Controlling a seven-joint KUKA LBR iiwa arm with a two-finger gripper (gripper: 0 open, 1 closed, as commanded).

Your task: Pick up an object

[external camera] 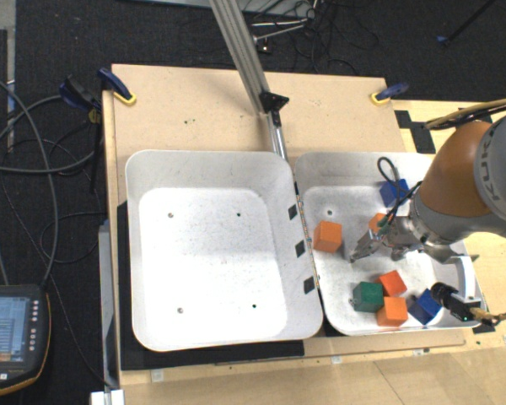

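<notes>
Reaching in low over the right bin (337,171), the arm (464,184) angles its tool (360,250), fingers apart around nothing, just right of the orange cube (327,236), with green block (368,297) nearer the bin's front wall.

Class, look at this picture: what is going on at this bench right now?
A grey and orange robot arm reaches in from the right over the right bin, with its gripper low among scattered blocks. It hangs next to an orange block, but nothing is seen between the jaws. A green block, two more orange blocks and a blue block lie toward the bin's near corner. The left bin sits alongside.
</notes>
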